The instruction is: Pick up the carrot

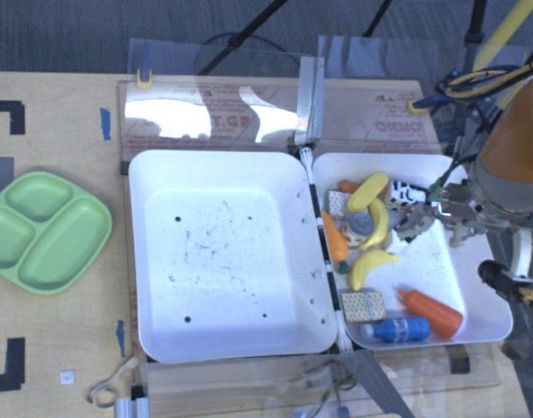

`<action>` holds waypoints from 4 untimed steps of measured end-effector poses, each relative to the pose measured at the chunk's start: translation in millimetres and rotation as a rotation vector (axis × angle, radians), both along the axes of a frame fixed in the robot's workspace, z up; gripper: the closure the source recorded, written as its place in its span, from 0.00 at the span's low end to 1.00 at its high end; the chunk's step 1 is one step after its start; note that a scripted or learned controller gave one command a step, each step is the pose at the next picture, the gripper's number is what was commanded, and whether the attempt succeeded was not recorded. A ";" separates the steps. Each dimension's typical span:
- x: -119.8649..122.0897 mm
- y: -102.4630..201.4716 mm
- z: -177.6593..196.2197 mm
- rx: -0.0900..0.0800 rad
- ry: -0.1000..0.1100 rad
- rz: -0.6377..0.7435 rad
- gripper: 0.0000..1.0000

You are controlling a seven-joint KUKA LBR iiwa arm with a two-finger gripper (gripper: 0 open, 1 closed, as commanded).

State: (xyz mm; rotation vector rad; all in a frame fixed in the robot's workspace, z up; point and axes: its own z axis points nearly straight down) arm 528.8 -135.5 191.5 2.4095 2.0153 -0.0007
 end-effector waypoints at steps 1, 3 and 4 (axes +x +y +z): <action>-41.4 42.4 -97.8 0.002 0.001 0.115 0.00; -49.5 136.9 -7.6 0.001 0.002 0.006 0.00; -49.6 80.3 6.8 0.000 0.000 0.081 0.00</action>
